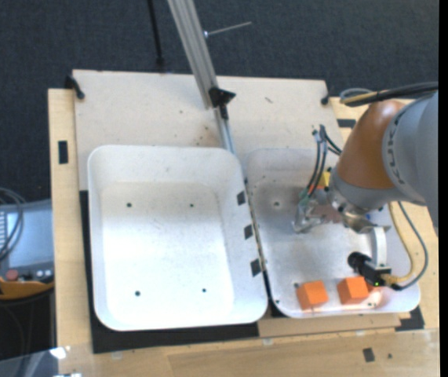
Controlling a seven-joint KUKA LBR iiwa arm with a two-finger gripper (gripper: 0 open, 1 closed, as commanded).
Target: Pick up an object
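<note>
Two orange blocks lie at the near edge of the right bin: one block to the left, the other block to its right. My gripper hangs over the middle of that bin, above and apart from both blocks. Nothing shows between its fingers. The grey arm with its orange band reaches in from the right.
The left bin sits beside the right one. A slanted aluminium pole rises from the bench's far side. Cables trail from the wrist near the right block. A pendant device lies off the bench at left.
</note>
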